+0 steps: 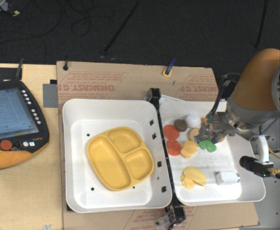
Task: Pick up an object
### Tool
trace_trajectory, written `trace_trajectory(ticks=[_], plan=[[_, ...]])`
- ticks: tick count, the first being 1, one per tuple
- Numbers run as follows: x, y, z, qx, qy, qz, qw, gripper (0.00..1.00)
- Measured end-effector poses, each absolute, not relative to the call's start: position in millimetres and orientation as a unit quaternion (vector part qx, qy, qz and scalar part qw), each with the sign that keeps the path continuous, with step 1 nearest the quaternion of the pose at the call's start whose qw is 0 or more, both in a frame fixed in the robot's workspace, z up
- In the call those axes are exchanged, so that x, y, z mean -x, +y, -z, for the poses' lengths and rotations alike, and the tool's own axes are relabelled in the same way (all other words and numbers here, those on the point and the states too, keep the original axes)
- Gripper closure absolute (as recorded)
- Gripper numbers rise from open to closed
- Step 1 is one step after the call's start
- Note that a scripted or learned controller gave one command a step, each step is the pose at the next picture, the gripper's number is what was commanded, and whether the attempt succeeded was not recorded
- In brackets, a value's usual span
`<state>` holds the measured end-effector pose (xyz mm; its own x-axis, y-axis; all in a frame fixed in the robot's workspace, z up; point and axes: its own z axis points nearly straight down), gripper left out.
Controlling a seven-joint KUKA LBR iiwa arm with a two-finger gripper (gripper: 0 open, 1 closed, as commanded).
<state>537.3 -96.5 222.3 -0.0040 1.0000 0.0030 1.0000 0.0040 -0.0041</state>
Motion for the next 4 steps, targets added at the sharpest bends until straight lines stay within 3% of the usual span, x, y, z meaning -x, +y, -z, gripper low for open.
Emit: trace_trajectory(ticks=[1, 2, 3, 4], plan=[[-520.0, -41.5, -215.1, 0.706, -0.708, -0.0009, 0.003, 1.0], [-515.9, 6.9, -225.1, 0.706, -0.708, 0.0002, 0.002, 1.0], [-517.1, 1.7, -234.6, 0.707, -0.707, -0.0007, 0.001, 1.0], [-502.9, -1.8, -229.8, 0.707, -0.707, -0.0017, 0.002, 1.0]])
